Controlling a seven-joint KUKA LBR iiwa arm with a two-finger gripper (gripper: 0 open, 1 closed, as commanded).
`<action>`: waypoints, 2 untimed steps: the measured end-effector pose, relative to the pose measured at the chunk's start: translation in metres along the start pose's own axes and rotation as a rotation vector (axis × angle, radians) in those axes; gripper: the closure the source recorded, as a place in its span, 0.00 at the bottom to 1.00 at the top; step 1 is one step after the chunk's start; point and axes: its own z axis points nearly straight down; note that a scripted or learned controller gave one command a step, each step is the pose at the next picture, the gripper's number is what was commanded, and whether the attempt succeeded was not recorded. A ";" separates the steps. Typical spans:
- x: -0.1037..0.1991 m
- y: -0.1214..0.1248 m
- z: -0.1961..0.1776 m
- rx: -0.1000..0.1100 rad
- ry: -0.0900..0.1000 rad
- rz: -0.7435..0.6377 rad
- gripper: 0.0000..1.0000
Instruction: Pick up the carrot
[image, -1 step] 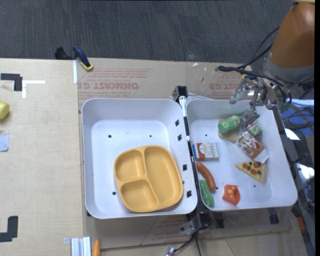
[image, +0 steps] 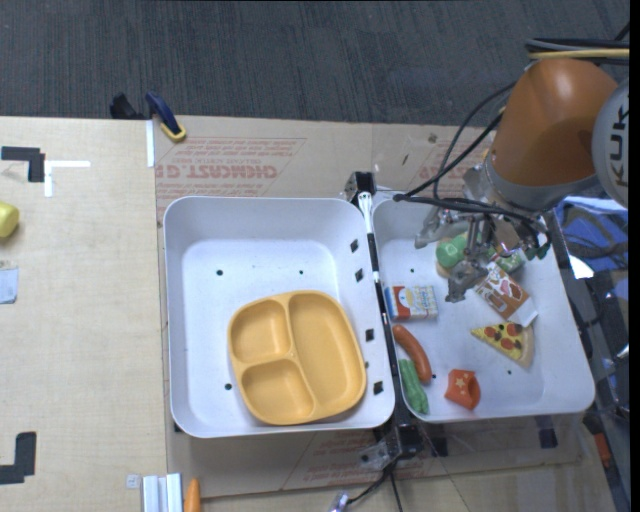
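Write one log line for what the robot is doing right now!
gripper: above right bin's far end | carrot: lying by left wall, not held | yellow plate: left bin

A single fixed camera looks down at a slant from above the worktop (image: 80, 380). It takes in both white bins, the left bin (image: 190, 330) and the right bin (image: 560, 380), from moderately near. The arm (image: 550, 110) enters from the right edge.

Orange carrot (image: 412, 352), flat & slanted, near right bin's left wall.
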 end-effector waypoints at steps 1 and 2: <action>0.022 0.052 -0.010 -0.001 0.000 -0.163 0.00; 0.049 0.115 0.001 -0.002 0.002 -0.252 0.00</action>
